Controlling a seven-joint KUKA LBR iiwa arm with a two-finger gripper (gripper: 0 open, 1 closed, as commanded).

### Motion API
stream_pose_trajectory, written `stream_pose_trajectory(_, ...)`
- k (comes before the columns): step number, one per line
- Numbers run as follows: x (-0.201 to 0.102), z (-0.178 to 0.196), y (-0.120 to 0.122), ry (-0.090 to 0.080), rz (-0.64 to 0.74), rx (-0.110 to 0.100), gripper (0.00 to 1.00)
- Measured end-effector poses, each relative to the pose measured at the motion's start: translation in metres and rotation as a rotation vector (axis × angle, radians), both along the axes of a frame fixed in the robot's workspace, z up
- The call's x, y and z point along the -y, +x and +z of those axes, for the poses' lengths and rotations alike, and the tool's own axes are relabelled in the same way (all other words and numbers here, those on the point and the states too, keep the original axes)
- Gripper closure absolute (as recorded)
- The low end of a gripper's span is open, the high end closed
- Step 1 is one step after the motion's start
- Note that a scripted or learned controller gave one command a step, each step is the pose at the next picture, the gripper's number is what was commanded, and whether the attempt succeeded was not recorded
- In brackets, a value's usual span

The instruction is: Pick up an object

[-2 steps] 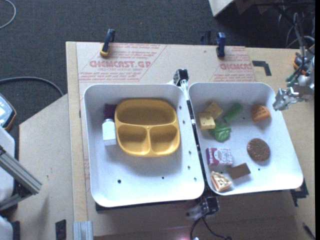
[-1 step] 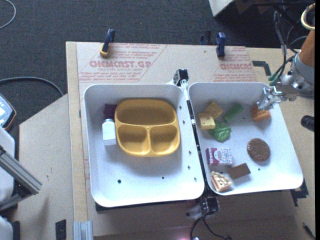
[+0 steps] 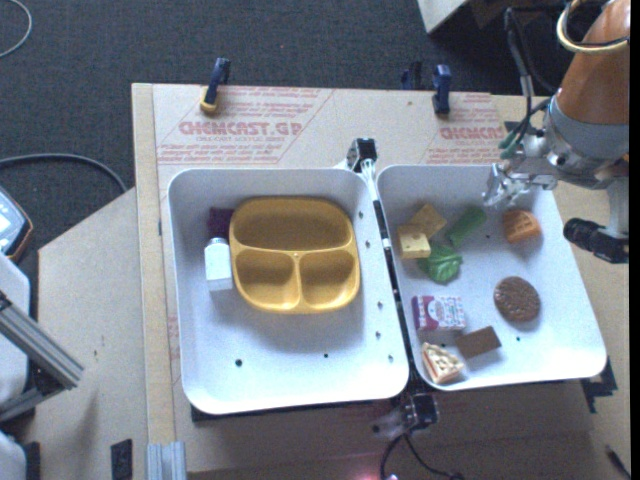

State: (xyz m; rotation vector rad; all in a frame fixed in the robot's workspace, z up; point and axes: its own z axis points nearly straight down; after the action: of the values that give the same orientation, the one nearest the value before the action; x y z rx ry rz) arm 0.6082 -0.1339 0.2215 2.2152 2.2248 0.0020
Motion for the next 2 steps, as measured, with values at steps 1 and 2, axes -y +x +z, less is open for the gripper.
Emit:
stream_pose_trajectory(1, -0.059, 0.011, 0.003, 0.002, 0.003, 0.001, 1.00)
stream_pose_trajectory(2, -0.099, -0.006, 0.005, 0.002, 0.000, -0.007, 1.00)
